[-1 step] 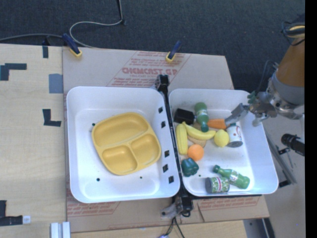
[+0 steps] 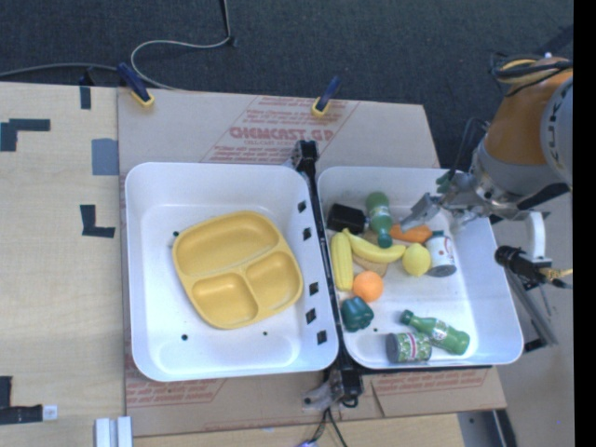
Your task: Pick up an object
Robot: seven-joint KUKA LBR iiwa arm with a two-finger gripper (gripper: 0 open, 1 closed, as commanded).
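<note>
The arm (image 2: pixel 526 128) enters from the right and is cut off by the frame edge, so just its orange band and grey wrist show. The tool (image 2: pixel 430 205) hangs over the upper right part of the right bin (image 2: pixel 484 277), small and grey against the white wall; whether it is released or clenched cannot be told, and nothing can be seen between its tips. Just below and left of it lies a carrot (image 2: pixel 412 234), partly hidden behind the tool's tip. The other objects crowd the same bin: a black block (image 2: pixel 345 218) near the divider, a green bottle (image 2: pixel 379 214) standing beside it, a banana (image 2: pixel 376 249), a corn cob (image 2: pixel 342 261), a lemon (image 2: pixel 416 260), an orange (image 2: pixel 368 286), and a small can (image 2: pixel 441 254) with a red and white label too blurred to read. Nearer the front edge sit a dark teal pepper-like piece (image 2: pixel 356 314), a green can (image 2: pixel 408 346) on its side and a second green bottle (image 2: pixel 438 332) lying flat. The left bin (image 2: pixel 149 250) holds a yellow divided tray (image 2: pixel 238 268). Both bins rest on cardboard (image 2: pixel 372 128) over the tabletop (image 2: pixel 47 250).
</note>
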